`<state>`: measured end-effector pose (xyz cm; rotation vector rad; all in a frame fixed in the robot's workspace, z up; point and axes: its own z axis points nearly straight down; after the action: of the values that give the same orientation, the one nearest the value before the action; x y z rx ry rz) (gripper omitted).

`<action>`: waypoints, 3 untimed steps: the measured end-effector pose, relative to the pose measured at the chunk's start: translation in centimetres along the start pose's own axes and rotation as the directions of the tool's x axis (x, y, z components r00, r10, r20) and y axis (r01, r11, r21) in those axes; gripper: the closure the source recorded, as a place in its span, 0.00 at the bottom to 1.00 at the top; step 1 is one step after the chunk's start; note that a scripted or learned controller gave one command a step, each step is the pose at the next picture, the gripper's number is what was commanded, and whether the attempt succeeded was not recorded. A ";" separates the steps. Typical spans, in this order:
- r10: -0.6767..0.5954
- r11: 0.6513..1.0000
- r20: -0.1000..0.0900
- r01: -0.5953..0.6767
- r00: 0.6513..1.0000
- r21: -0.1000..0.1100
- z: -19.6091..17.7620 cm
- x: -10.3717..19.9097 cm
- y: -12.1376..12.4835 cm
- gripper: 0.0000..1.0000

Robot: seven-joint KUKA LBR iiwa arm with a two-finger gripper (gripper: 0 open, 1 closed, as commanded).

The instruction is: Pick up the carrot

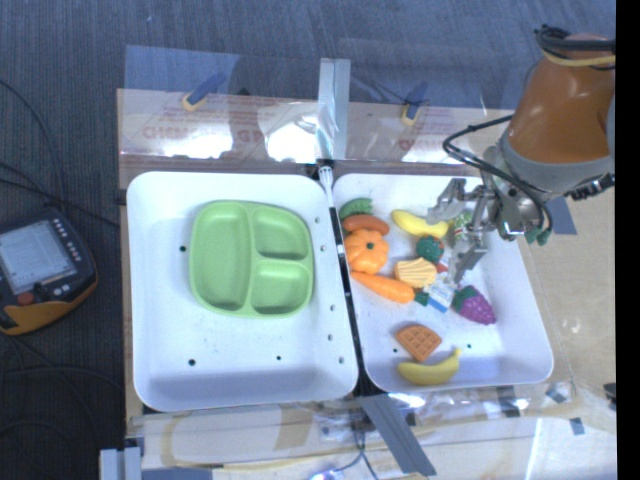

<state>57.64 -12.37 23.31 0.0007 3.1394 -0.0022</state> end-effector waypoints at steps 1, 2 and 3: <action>-0.024 1.000 -0.007 0.024 1.000 -0.004 5.1 6.0 6.9 0.00; -0.037 0.999 0.012 0.037 0.999 0.001 11.2 4.1 2.8 0.00; -0.236 0.972 0.006 0.236 0.972 0.002 14.3 0.1 3.1 0.00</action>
<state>57.56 -9.25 9.01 -0.3715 3.1110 -0.0044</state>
